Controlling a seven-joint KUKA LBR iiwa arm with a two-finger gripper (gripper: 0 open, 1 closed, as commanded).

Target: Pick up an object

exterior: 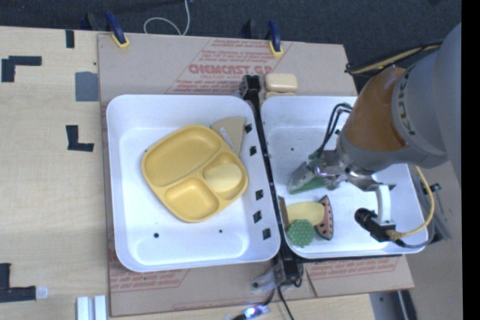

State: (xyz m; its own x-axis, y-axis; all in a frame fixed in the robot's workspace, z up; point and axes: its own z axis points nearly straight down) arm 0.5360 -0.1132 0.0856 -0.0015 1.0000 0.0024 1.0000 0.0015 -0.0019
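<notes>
hand (309, 174) low in right bin (300, 124) — toys (309, 219) beside

Reaching in from the right, low over the right bin (341, 247), with the gripper (309, 176) hanging just above the yellow wedge (301, 210). Lying beside that wedge: a watermelon-slice toy (326, 219) and a green round piece (301, 233), touching. Resting in the left bin (124, 183): a yellow divided plate (195, 172), overlapping a beige triangular piece (234, 130) at the bin's rear.
</notes>
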